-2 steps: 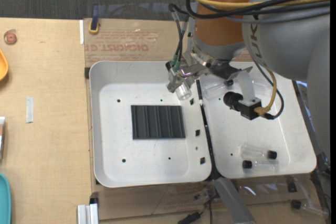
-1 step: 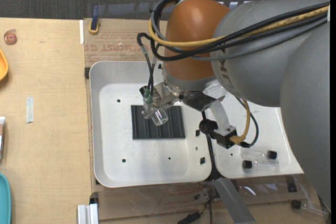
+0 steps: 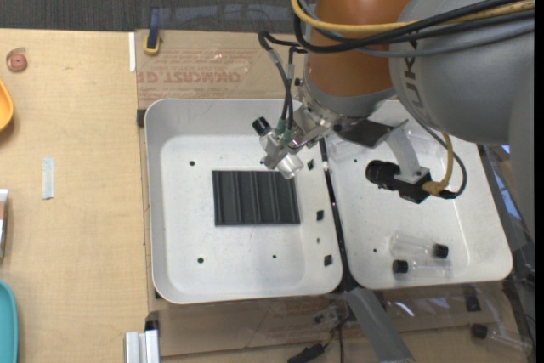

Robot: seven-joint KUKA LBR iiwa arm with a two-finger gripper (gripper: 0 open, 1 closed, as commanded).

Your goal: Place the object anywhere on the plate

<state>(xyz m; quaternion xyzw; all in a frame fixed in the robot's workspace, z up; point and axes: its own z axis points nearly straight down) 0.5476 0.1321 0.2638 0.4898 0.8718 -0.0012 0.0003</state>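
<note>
At the far left of my feed the table (image 3: pixel 76 251) runs out of frame, and the edge cuts two things on it: an orange shape (image 3: pixel 4 110) and a teal shape (image 3: pixel 5 323) in the bottom corner, each showing too little for me to name. Between them lie a small pink disc (image 3: pixel 16 60) and a pale strip (image 3: pixel 48 178), both whole but too small to make out. Next comes a sheet of cardboard (image 3: pixel 204 68) with mirrored print, mostly covered by the bins. The left bin (image 3: pixel 170 268) holds the plate (image 3: pixel 255 198), a dark ribbed rectangle lying flat near its middle, all of it in view. The hand (image 3: pixel 285 159) is just at the plate's upper right corner, a tangle of metal and wires from this angle. I cannot tell how far it is open, whether it has hold of anything, or whether it touches the plate. The right bin (image 3: pixel 476 242) has its upper half hidden under the arm (image 3: pixel 476 55) and its orange band (image 3: pixel 357 21). In the bin's lower part lies the clear object (image 3: pixel 416 249), well apart from both the hand and the plate. It is see-through against the white floor, so I catch only faint outlines and two small black bits on it, and its shape stays hard to read.
</note>
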